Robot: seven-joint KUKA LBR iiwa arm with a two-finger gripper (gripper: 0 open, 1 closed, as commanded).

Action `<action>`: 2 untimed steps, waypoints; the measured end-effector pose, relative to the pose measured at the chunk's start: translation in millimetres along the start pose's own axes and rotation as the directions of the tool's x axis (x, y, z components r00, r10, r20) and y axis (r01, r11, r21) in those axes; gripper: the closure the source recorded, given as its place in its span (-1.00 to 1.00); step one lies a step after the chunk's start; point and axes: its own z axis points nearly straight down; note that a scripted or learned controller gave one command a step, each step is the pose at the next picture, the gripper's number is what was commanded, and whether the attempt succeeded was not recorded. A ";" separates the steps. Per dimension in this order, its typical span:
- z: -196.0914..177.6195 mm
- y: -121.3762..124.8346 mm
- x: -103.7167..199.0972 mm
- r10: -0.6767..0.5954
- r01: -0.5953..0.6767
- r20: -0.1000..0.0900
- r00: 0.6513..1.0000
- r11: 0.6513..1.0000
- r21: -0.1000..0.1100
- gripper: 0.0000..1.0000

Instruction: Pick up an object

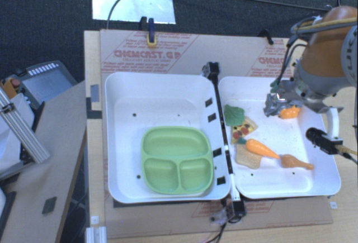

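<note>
Approach step of the pick, judging by the pose. Gripper (275, 105) low in the food bin (330, 180), beyond the toy carrot (262, 149) toward the bin's far wall, touching or just beside a small orange piece (289, 114). Cannot tell whether set wide or narrow, nor whether gripping anything. Likely target: that 1 orange piece, farther from the carrot than the pizza slice (244, 129). Next, probably: centre over the piece, close on it, lift straight up, then check for a real hold.

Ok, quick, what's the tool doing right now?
Tool: low in the right bin, right beside an orange piece; open or closed cannot be told.
</note>
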 end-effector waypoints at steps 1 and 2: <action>-13.7 6.4 56.6 -0.001 0.001 -0.001 1.000 1.000 -0.001 1.00; -12.7 5.1 101.3 0.000 0.000 0.000 1.000 1.000 0.001 1.00</action>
